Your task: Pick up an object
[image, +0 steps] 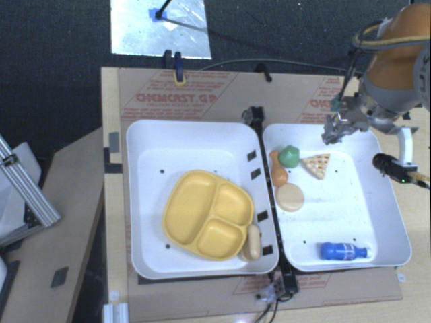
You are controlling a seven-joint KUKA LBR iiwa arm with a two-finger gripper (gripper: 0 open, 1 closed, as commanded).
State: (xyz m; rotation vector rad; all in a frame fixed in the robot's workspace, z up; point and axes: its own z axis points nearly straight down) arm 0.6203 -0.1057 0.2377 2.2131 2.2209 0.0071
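The right bin [377,200] holds a green round object [289,156], an orange carrot-like piece [277,171], a pizza slice toy [316,164], a beige round cookie [290,197] and a blue bottle [343,251] lying near its front edge. My gripper [334,133] hangs over the bin's far rim, a little up and right of the pizza slice. Nothing shows between its tips.
The left bin [145,180] carries a yellow divided tray [207,214] and a tan bread-like piece [252,241] at the tray's right corner. Black clips line the divider between the bins [259,173]. The arm's orange band [404,32] is at the upper right.
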